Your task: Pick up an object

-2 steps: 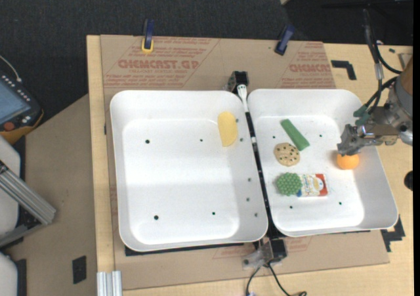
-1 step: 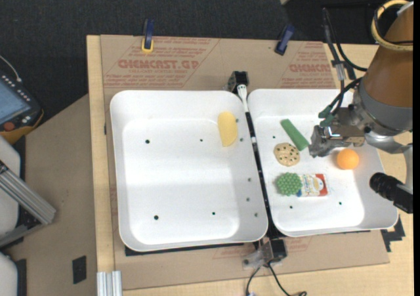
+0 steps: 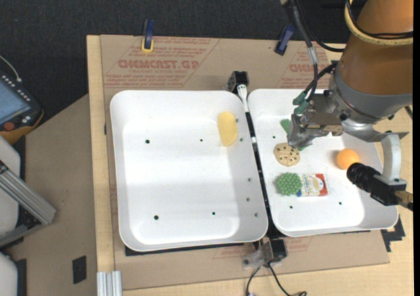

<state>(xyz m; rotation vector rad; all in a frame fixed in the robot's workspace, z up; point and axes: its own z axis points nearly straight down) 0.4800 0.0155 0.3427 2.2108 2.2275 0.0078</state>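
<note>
White plastic forms two shallow bins set side by side on a brown cardboard-covered table [image 3: 197, 58], seen from a camera above at a slant. In the left bin [image 3: 170, 176], a pale yellow banana-shaped object [image 3: 228, 128] lies near the right wall, toward the far end. In the right bin [image 3: 328, 216], a round tan cookie with dark spots [image 3: 286, 153] sits near the dividing walls; just nearer the camera lies a green bumpy round object [image 3: 288, 184], touching a small red and white packet [image 3: 314, 185] on its right. An orange ball [image 3: 347, 159] rests farther right. The grey arm with its orange band [image 3: 377, 19] reaches in from the right, and its tool [image 3: 296, 142] hangs directly over the cookie's far edge. Whether the tool is wide or narrow cannot be told from this angle.
</note>
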